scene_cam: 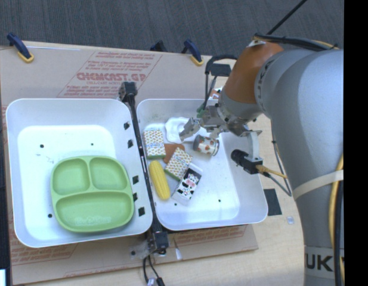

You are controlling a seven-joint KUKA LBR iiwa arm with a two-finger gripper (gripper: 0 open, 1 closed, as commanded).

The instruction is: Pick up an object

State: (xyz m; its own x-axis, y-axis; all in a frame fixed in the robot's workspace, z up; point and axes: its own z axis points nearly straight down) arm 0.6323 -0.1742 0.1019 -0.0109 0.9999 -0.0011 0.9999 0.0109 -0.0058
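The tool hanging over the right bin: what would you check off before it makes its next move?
1. Tool over the right bin, where the objects lie: ok.
2. Something already caught in the tool: cannot tell.
3. Target standing apart: not ok; the corn cob, cow-print carton and checked packets crowd together.
4. Round object right under the tool, within reach: ok.
5. Green divided plate out of the way in the left bin: ok.
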